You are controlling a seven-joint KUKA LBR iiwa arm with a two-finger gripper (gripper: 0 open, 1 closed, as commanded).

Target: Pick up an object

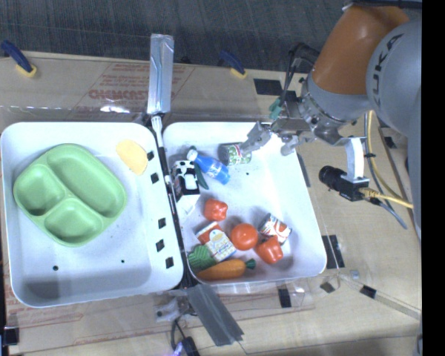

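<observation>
Green divided plate [69, 193] beside yellow lemon [132, 154].

The grey arm with the orange band [356, 35] comes in from the right side and bends down toward the left. Its two-finger metal gripper [271, 141] hangs low, tilted, with one finger [256, 136] stretched leftward and the other finger [291, 145] apart from it.

We see a robot lab: white bins [30, 288] taped on a cardboard-covered bench [208, 76], clamps [18, 58], and loose cables [389, 199].
</observation>
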